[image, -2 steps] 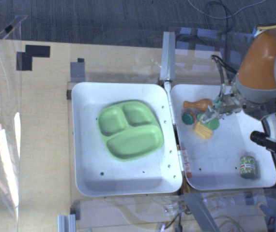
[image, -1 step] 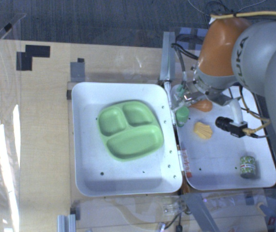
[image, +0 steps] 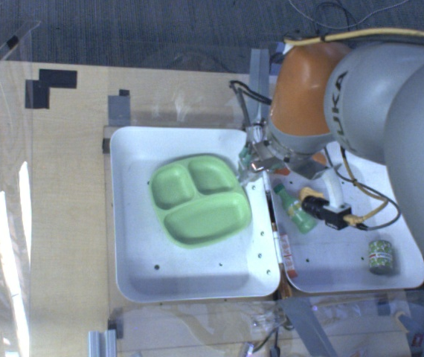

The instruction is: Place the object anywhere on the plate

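Placement looks like the step in hand, judging by where the gripper hangs: at the right edge of the left bin, just beside the upper right corner of the green plate, below the arm's orange band. Whether the gripper is clenched or released cannot be told from this slant, since the wrist hides it, and nothing can be made out in its grasp. The plate lies tilted in the middle of the left bin, its three compartments bare. A green bottle lies on its side in the right bin, near the dividing rims, and a small can stands well apart toward that bin's far right corner. Which of them is the object meant I cannot say. If something is being carried, a good placement would bring the gripper further left until it is clearly over a compartment, the large lower one being the easiest target, then lower it close before letting go, so the thing does not bounce off the raised rim or roll into the bin. If the grasp is bare, the bottle is the nearer pick.
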